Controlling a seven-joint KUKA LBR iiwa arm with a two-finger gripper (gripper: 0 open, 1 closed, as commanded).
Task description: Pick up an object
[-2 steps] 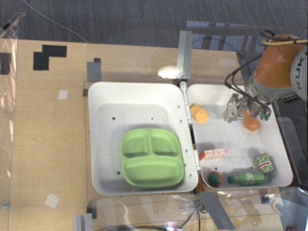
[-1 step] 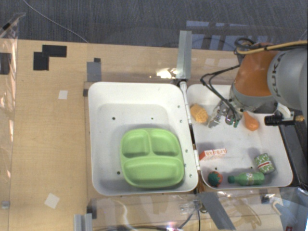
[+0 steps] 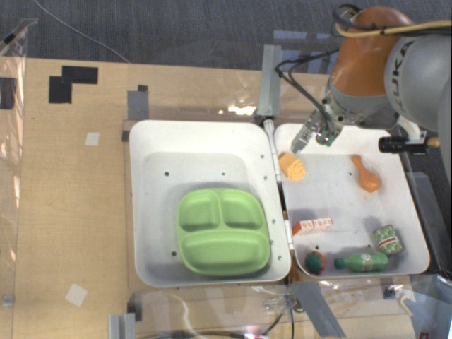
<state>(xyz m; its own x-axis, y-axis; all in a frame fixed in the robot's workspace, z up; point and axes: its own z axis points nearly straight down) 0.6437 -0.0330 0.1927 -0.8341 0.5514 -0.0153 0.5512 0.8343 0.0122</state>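
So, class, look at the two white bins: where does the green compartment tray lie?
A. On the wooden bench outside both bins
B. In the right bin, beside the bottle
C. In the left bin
C: the green compartment tray lies flat on the floor of the left bin, with the bottle over in the right bin.

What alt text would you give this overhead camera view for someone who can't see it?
A grey and orange robot arm reaches in from the right, its gripper just above a yellow-orange toy in the right white bin, which also holds an orange piece, a red-white packet, a green can, a green bottle and a small ball. The left bin holds a green divided tray.
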